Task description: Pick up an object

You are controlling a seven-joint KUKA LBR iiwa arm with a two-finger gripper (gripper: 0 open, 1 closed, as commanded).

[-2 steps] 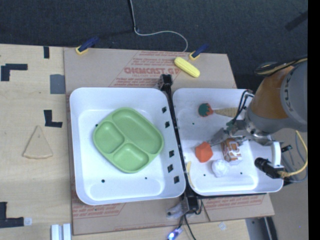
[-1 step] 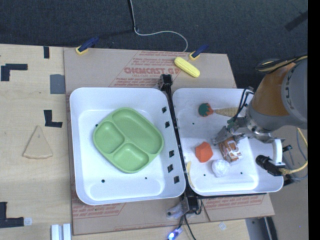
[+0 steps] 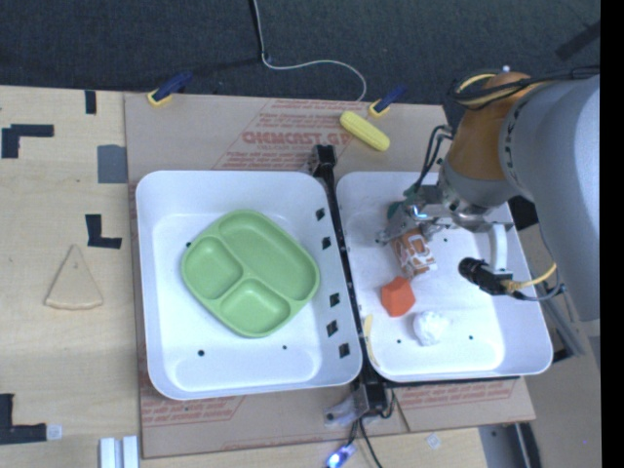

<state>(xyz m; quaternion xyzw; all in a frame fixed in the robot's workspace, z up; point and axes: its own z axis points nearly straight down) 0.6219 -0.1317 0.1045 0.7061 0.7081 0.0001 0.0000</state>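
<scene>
In the right bin (image 3: 517, 354), my gripper (image 3: 410, 227) reaches down from the grey and orange arm over the bin's upper middle. Directly below its tip, touching or nearly touching it, lies a small orange-and-white patterned packet (image 3: 415, 255). An orange block (image 3: 397, 298) sits just below the packet. A white crumpled lump (image 3: 430, 327) rests to the lower right of the block. The gripper's body hides the packet's upper end.
The left bin (image 3: 161, 261) holds a green divided plate (image 3: 251, 273). A yellow banana-like object (image 3: 365, 132) lies on the cardboard behind the bins. A black cable and connector (image 3: 483, 273) hang off the arm over the right bin's right side.
</scene>
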